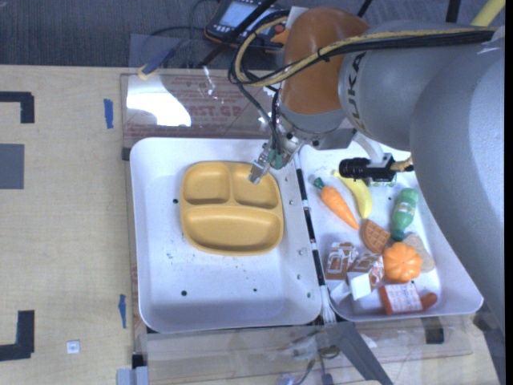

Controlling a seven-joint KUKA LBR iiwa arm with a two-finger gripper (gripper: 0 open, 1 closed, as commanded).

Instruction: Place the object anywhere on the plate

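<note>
Gripper [263,169] over the yellow three-compartment plastic plate [232,208]'s far right rim.
Finger state cannot be told; nothing seen held, so placement may fail.

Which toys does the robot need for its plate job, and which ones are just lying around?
For the job: gripper, over the yellow plate. I can't tell which toy it will place.

Lying in the right bin: carrot, banana, green bottle, pumpkin, red bottle.

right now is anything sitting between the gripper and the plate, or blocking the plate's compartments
Nothing visible does. The gripper hangs right over the upper right compartment of the yellow plate in the left bin. All three compartments look bare. The toy food, carrot and banana included, lies in the right bin.
</note>
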